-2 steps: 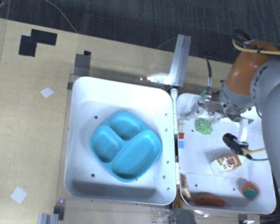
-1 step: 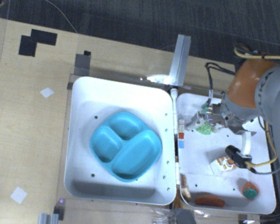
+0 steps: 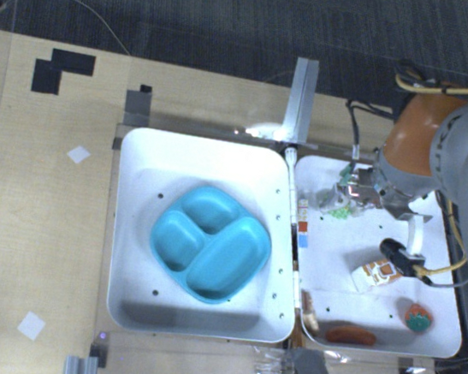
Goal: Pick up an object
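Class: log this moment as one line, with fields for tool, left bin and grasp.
tool: above right bin, upper-left corner, by green item | left bin: blue divided tray | grasp: unconfirmed

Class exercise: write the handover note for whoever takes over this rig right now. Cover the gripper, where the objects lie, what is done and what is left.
Gripper: at the far left part of the right bin, next to a small green thing; no hold is visible.
Right bin also has: small white-and-orange box, orange-and-green ball, reddish-brown long piece.
Left bin: blue divided tray.
Done: no object seen lifted.
Left: grasp one object and raise it.
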`<action>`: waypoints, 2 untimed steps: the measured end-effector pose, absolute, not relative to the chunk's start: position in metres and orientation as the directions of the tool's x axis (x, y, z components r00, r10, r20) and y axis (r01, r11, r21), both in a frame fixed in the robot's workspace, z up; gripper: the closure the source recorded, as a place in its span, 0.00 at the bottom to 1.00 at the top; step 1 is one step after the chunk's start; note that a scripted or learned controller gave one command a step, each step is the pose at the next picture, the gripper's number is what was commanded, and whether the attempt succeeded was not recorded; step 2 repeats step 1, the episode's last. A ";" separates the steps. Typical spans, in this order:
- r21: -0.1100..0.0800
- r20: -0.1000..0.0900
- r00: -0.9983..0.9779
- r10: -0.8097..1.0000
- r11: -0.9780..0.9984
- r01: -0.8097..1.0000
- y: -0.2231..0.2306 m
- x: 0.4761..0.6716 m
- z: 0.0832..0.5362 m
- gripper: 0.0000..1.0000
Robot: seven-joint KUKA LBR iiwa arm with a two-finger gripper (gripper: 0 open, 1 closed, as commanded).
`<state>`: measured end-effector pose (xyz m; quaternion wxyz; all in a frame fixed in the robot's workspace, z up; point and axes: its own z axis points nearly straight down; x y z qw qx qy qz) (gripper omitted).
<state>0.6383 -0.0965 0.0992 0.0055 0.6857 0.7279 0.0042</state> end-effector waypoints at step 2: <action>0.005 0.000 -0.084 0.996 0.084 0.996 -0.041 0.611 0.185 1.00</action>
